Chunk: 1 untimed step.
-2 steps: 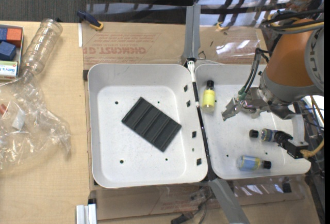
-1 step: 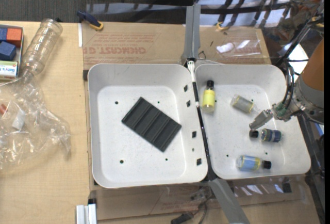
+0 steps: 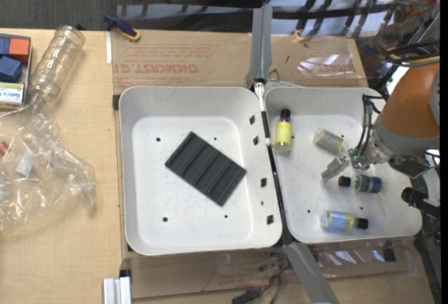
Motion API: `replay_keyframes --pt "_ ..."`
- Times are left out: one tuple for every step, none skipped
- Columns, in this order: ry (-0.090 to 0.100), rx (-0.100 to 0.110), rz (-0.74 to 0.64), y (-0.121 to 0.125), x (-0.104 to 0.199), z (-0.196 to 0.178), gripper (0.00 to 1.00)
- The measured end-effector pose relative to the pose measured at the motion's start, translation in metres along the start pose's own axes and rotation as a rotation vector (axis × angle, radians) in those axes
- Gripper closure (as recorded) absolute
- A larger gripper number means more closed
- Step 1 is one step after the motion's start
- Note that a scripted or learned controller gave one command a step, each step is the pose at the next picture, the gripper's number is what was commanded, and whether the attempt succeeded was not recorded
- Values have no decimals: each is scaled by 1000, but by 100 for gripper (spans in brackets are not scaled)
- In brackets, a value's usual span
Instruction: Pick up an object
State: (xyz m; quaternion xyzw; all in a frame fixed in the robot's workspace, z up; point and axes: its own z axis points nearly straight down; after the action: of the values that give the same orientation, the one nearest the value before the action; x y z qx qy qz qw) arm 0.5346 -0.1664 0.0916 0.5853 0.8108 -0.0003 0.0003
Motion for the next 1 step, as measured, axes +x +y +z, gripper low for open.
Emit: replay_keyframes --pt "1 1 -158 -13 0 1 0"
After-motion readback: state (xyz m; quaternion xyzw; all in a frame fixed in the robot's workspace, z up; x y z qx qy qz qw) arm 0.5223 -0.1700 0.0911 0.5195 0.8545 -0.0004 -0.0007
